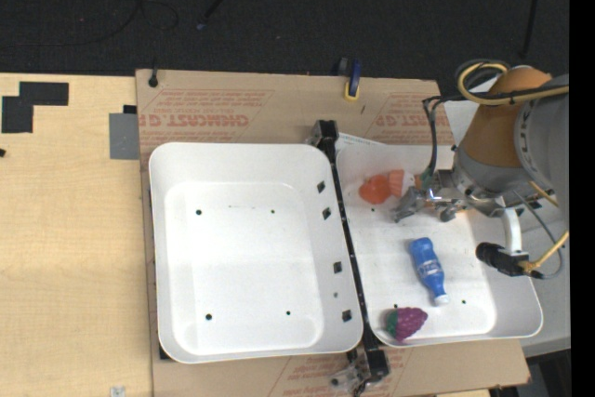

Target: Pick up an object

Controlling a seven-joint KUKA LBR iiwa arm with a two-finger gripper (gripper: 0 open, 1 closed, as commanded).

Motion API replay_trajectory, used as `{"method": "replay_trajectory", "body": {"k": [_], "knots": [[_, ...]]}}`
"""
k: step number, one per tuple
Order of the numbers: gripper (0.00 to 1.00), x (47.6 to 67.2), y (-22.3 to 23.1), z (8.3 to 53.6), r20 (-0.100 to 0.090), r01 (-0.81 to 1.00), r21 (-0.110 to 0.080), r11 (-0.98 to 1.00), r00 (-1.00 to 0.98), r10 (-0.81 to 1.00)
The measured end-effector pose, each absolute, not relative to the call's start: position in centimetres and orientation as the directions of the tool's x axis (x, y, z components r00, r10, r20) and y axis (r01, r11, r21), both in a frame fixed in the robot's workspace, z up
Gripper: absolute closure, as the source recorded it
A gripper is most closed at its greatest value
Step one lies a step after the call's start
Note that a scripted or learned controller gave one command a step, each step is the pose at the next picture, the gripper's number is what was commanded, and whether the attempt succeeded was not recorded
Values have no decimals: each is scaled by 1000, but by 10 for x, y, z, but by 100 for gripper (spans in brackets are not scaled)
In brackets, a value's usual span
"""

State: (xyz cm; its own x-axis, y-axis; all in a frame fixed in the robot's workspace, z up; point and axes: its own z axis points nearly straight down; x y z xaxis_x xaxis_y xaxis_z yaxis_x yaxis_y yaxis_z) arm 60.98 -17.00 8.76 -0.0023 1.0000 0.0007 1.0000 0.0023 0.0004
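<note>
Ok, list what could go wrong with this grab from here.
1. The gripper sits low beside the orange object, near the right bin back wall; closing may nudge it away rather than catch it.
2. The blue bottle lies flat and looks round, so it may roll if bumped.
3. The purple object sits against the bin's front rim, leaving little finger room.

Printed red lettering runs along the brown cardboard sheet [279, 107] lying beneath the two bins, above the left bin's far edge. It appears upside down from this view and reads roughly "CHEMCEL GP"; the characters are not sharp enough to confirm. A second, matching print sits further right on the same sheet, partly covered. No other legible marking.
</note>
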Motion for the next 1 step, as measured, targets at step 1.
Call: {"method": "replay_trajectory", "body": {"k": [1], "knots": [[0, 522, -152, 87, 3, 1000, -9, -1, 1, 1000]]}}
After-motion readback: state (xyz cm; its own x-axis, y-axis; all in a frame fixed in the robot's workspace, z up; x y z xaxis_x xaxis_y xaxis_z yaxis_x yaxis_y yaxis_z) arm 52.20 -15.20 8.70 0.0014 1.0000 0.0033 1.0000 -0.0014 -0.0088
